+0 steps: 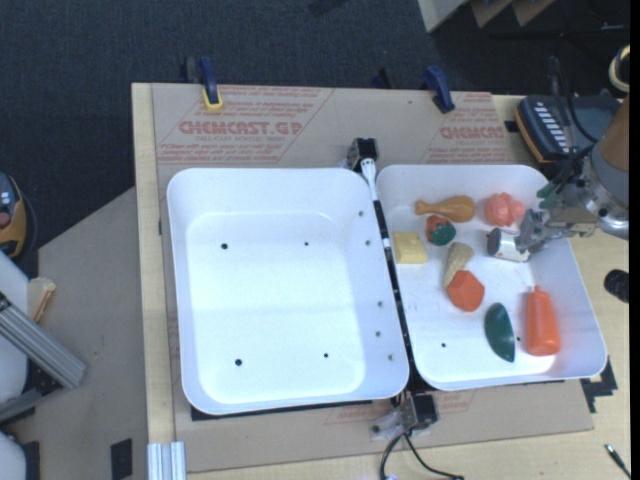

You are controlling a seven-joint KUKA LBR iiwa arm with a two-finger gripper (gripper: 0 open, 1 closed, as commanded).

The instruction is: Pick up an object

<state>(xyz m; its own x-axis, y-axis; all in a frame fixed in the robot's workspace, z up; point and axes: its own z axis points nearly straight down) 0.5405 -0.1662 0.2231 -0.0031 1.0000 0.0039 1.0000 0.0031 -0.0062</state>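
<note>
**Gripper low in the right-hand bin, nothing yet held**

The gripper (508, 245) sits right of centre in the frame, low inside the right bin (585, 313); whether its jaws are parted I cannot tell. Nearest it lies the pink lumpy toy (503, 209), just above; the tan drumstick (447, 207) lies further left. A good grasp means centring over one piece and descending straight. The smooth orange bottle (541, 322) and glossy green pod (500, 331) probably slip easily.
</note>
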